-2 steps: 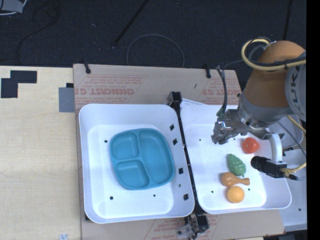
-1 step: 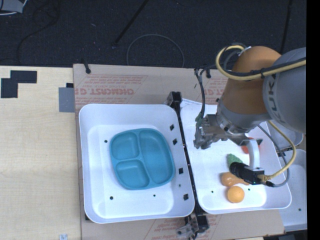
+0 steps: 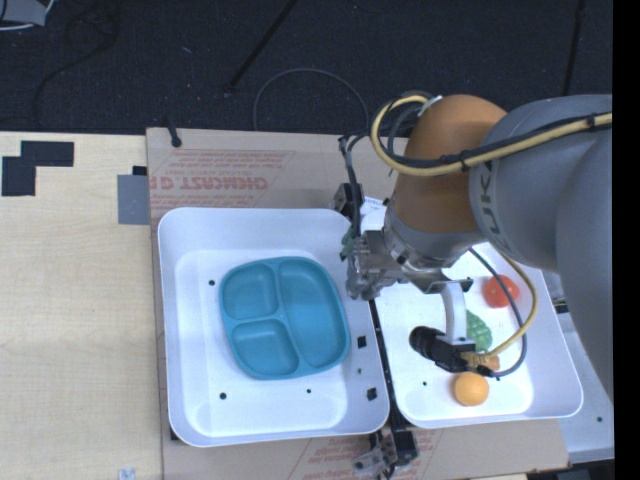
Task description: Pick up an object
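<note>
Trouble looks most likely at the middle of the bench. Seen from the overhead camera, the claw (image 3: 362, 273) hangs just right of the plate (image 3: 283, 318), close to its upper right corner, over the spot where the two bins' rims (image 3: 372, 353) meet. Whether it is released or clenched I cannot tell, since the wrist hides it, and I see nothing held in it.

If it drops straight down from there, I'd expect it to hit the rims rather than any object. If it goes for the plate, that one is wide, shallow and smooth, and lies flat on the floor of the left bin (image 3: 168, 318). A small claw would probably slide off its edge or only push it sideways. The other candidates lie well right of the plate, partly under the arm (image 3: 540, 188), so reaching them means moving away from it first. The ball (image 3: 470, 389), right of the plate and lower in the view, could roll off at a touch.

Counted: two bins, one arm, one blue plate with three compartments. In the right bin (image 3: 560, 403) are one orange ball, one red piece (image 3: 500, 291) farthest right of the plate, and one green piece (image 3: 480, 331) between the red piece and the ball. That gives four things to pick from, and none has been lifted yet.
</note>
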